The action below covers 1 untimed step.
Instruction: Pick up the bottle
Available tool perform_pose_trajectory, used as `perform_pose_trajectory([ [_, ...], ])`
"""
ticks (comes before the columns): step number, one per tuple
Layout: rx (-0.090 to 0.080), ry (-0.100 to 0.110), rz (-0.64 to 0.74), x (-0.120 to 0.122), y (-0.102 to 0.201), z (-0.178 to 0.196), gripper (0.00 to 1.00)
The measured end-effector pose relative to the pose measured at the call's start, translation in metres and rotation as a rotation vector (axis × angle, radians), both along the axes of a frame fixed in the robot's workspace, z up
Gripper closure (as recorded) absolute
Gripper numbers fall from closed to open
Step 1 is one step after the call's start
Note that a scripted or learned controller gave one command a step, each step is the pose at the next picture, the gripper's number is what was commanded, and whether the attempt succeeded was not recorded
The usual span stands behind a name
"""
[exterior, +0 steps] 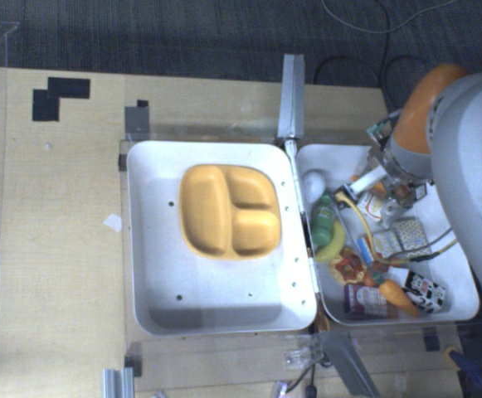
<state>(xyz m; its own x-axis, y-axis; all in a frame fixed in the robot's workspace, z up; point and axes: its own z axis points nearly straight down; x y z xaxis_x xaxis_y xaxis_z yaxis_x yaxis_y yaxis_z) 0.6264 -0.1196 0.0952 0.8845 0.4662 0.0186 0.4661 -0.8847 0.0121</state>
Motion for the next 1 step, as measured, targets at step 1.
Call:
perform_pose_trajectory([
  [1, 0.020, 0.015, -0.225, 0.0198, -0.0302, -0.0001, 1.00],
])
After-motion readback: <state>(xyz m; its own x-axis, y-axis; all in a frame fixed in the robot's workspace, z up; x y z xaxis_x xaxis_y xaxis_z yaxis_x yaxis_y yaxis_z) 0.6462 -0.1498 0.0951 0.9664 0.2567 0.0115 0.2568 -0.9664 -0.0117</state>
